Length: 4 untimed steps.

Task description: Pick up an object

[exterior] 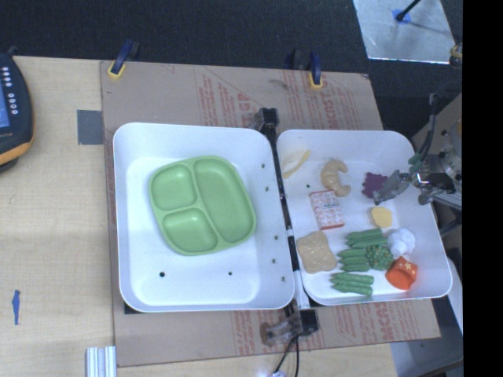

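camera view, looking down at a slant, has the gripper point(405, 181) coming in from the right edge over the right bin point(424, 151), near that bin's upper right. its tips sit just beside a purple grape-like piece point(376, 184), perhaps touching it, but nothing is seen between them, so i judge the pick not yet made; the approach seems done and the closing and lifting are left. whether the gripper is spread or pressed together i cannot tell, it is too small and partly cut by the frame.

every loose thing lies in the right bin. counted: one purple piece, one croissant point(336, 177), one pale yellow slice point(295, 162) near the divider, one small red-and-white packet point(326, 210), one yellow lump point(382, 217), one white lump point(402, 241), one slice of toast point(316, 251), one red piece point(402, 274) at the lower right, and green vegetables point(363, 258) in a cluster, about four or five pieces, though they overlap and i cannot count them surely.

the left bin point(137, 277) holds one green divided plate point(203, 204) with three compartments, all bare.
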Each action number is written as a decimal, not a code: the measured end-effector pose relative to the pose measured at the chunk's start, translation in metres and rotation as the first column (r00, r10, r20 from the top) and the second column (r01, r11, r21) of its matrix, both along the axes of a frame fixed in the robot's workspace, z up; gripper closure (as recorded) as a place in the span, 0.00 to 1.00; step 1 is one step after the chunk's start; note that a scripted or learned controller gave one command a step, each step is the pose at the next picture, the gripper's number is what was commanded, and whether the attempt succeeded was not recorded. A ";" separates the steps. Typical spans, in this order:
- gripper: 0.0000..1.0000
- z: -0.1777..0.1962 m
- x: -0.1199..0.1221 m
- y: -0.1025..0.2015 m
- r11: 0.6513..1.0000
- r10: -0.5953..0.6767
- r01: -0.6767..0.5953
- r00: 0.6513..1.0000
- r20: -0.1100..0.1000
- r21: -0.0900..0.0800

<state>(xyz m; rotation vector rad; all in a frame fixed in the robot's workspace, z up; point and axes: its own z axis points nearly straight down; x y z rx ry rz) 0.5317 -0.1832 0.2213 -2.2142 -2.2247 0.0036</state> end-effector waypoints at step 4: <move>1.00 -0.118 0.121 0.065 1.000 0.006 -0.006 1.000 0.001 -0.002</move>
